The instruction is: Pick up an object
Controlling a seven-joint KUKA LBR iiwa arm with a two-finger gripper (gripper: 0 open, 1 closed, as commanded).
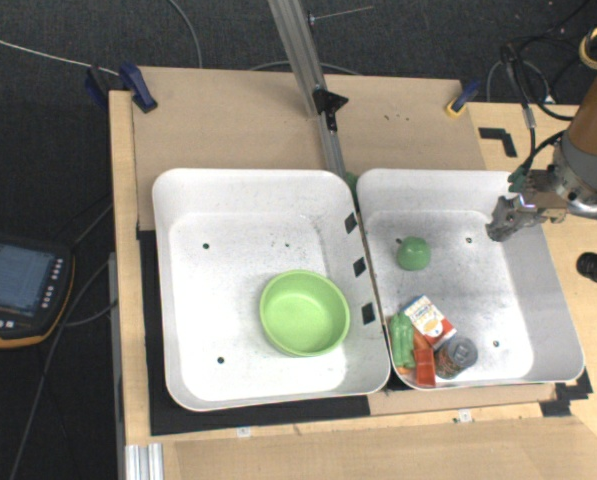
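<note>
A green bowl (304, 313) sits upright in the left bin (193, 208), near its front right corner. In the right bin (533, 298) a small green apple-like fruit (413, 254) lies near the middle left. At that bin's front left corner a small orange and white carton (426, 320), a green and a red packet (411, 350) and a dark round can (459, 354) lie crowded together. My gripper (502, 226) hangs over the right bin's far right part, well to the right of the green fruit, with nothing visibly between its fingers.
A grey metal pole (303, 58) slants down from the top to the gap between the bins. Blue clamps (136, 86) hold the bench's back corners. A handheld pendant (18, 283) lies on the floor at the left. Cables run at the upper right.
</note>
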